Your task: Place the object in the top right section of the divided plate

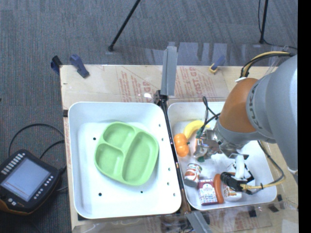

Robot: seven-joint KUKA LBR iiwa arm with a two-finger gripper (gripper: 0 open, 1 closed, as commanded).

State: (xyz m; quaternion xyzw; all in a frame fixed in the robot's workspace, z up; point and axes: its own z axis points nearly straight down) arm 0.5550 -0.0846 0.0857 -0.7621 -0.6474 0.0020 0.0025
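Gripper [206, 147] position in the camera view: lowered into the right bin [265, 191], just right of the orange fruit [181, 144] and just below the banana [193, 127]; whether it is wide, narrow or clamped on an item cannot be told, as the metal parts blur together. Arm [265, 106]: enters from the right, with the orange band above the wrist over the upper part of the right bin. Right bin contents: the orange fruit against the left wall, the yellow banana beside it, a small can [193, 172] lower down, a red-and-white carton [207, 192] near the front edge, and further small items under the wrist, too cluttered to identify. Left bin [82, 198]: holds the green divided plate [127, 152], lying flat and rotated at a slant, well apart from the gripper. Floor at left: a handheld control pendant [26, 178].
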